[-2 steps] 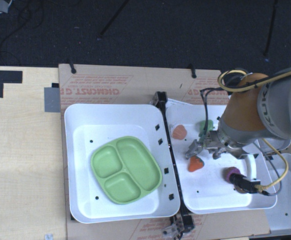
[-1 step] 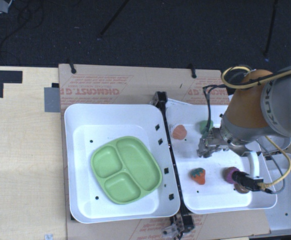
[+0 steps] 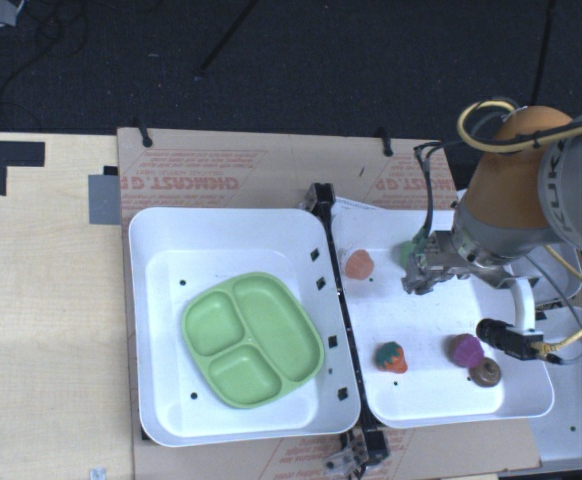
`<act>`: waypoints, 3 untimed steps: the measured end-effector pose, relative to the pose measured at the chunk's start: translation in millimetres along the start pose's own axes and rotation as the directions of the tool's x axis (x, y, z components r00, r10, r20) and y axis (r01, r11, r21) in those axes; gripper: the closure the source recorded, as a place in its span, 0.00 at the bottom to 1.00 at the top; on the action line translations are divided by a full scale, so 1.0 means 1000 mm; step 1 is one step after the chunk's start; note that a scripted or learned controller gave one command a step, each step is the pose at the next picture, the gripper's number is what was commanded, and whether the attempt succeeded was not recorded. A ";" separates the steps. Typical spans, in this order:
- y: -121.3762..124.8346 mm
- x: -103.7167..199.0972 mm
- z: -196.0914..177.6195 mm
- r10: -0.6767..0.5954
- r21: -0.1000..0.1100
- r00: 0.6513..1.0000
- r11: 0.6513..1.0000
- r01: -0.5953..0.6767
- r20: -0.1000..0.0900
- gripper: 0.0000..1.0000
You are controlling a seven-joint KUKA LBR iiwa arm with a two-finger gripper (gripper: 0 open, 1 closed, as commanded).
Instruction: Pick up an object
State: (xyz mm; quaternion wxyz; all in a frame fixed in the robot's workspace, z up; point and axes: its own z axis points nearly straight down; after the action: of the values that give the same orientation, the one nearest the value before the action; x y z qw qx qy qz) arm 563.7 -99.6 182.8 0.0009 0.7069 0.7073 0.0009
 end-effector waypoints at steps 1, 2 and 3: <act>-0.003 -0.005 -0.043 0.001 0.001 1.000 1.000 -0.001 0.000 1.00; -0.003 -0.007 -0.062 0.000 0.002 1.000 1.000 0.000 0.000 1.00; -0.016 0.045 -0.069 -0.003 0.006 1.000 1.000 0.003 -0.003 1.00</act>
State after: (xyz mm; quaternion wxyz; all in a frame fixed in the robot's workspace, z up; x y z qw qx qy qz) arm 547.2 -54.5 251.9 -0.0022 0.7058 0.7084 -0.0002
